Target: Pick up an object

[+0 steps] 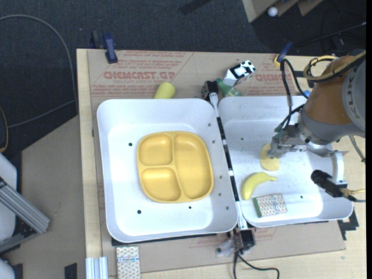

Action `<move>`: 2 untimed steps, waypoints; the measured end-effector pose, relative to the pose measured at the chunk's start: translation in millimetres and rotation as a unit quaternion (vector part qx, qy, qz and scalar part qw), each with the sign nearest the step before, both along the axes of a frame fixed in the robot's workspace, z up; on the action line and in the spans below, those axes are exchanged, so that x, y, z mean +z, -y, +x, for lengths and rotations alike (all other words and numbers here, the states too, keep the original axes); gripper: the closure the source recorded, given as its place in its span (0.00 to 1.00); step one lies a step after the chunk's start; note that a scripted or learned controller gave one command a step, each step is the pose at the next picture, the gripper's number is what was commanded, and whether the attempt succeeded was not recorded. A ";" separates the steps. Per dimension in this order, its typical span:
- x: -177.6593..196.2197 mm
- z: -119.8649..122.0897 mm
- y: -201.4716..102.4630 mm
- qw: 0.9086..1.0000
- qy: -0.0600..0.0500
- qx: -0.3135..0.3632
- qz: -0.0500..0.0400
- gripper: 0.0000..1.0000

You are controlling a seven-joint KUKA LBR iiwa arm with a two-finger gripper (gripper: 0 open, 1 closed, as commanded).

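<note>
Two shallow white bins side by side on a cardboard-covered table (87, 156), seen from above at a slant. Left bin (116, 214): a yellow divided plate (174, 166) with three compartments, lying flat near the middle. Right bin (314, 211): a small pale yellow disc (270, 164), a yellow banana (257, 184) just below it, and a small patterned packet (269, 204) near the front wall. Grey arm with orange band (328, 97) reaching in from the right, end effector (278, 147) low over the disc and possibly touching its upper edge; cannot tell whether apart, together or clamped on anything, the tips being small and blurred. Disc probably light, thin and stiff, lying flat on smooth plastic, so likely to slide; best taken across its rim. Banana looks light, perhaps a smooth toy, easiest gripped across the narrow middle of the curve. Beyond the bins: a yellow cylinder (164, 90) and a black-and-white object (240, 71) on the table's far side, blue clamps at the corners, dark carpet around.
</note>
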State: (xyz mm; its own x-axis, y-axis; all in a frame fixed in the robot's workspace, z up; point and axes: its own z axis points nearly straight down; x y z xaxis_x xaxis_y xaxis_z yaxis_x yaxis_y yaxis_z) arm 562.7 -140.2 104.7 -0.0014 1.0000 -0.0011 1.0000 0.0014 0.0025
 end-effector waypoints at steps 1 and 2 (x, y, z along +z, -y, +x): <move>-0.2 -0.1 -0.1 1.000 0.000 0.000 0.000 0.00; -20.5 -0.8 -4.5 1.000 -0.003 -0.001 0.001 0.00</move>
